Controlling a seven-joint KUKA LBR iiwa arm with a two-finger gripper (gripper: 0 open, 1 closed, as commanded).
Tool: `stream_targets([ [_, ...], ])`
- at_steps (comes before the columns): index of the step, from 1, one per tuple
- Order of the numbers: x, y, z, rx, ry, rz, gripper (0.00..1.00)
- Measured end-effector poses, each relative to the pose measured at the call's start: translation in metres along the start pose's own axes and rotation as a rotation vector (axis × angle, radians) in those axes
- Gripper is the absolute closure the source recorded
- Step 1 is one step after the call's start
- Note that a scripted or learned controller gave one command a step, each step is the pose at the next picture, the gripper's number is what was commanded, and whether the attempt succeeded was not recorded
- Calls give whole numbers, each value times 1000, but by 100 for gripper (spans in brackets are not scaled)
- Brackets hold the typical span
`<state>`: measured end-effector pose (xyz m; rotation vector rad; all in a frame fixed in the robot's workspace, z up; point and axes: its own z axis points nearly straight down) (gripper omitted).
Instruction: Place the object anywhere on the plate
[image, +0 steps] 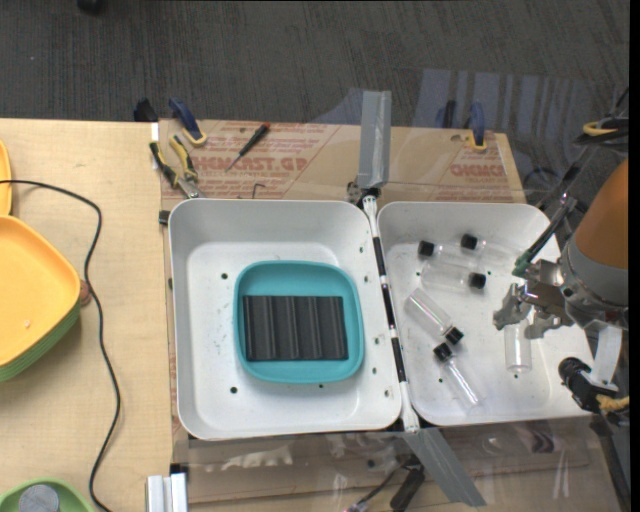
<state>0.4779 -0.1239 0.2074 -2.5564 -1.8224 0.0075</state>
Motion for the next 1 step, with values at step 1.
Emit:
stream_targets([
  [1,0,0,0,0,0,0,0],
])
